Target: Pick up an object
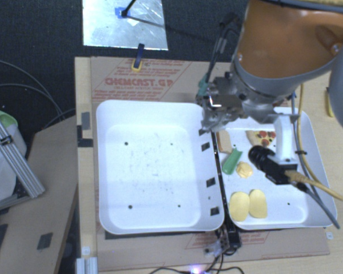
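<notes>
The right bin [308, 213] holds several small objects. A green block [231, 160] lies near its left wall, with a tan piece [224, 140] just above it. A small yellow lump [244, 169] sits beside the green block. Two pale yellow rounded pieces [248, 205] rest near the front. A pizza-like slice with red dots [262, 136] lies further back. My gripper [216, 117] hangs over the divider between the bins, at the right bin's back left corner, above the tan piece. The large orange and grey arm [286, 33] covers the back of the right bin.
The left bin [154, 170] stands beside the right one, sharing a divider with black clips. A black cylindrical part with cables [271, 163] from the arm reaches over the right bin. A metal sheet [124, 15] lies at the back. An aluminium frame [11, 158] stands at the left.
</notes>
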Controlling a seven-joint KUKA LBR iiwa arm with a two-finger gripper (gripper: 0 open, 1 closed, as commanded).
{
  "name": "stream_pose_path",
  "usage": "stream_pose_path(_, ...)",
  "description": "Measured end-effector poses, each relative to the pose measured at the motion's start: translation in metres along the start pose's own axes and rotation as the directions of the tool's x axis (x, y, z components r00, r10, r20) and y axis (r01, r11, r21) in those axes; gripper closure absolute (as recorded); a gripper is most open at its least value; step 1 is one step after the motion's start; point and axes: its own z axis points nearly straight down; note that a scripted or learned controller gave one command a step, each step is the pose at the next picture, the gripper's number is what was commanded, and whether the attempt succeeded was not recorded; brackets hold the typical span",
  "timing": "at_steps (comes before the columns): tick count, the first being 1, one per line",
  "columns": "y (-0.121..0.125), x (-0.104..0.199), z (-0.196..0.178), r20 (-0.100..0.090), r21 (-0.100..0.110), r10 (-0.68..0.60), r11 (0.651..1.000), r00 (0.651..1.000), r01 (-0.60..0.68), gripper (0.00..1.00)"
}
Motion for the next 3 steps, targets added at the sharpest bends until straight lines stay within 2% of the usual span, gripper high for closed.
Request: stream_pose_path(3, 0.002, -0.005, -0.03, 0.002, -0.002, -0.008, 1.0, 1.0, 0.008, 1.0)
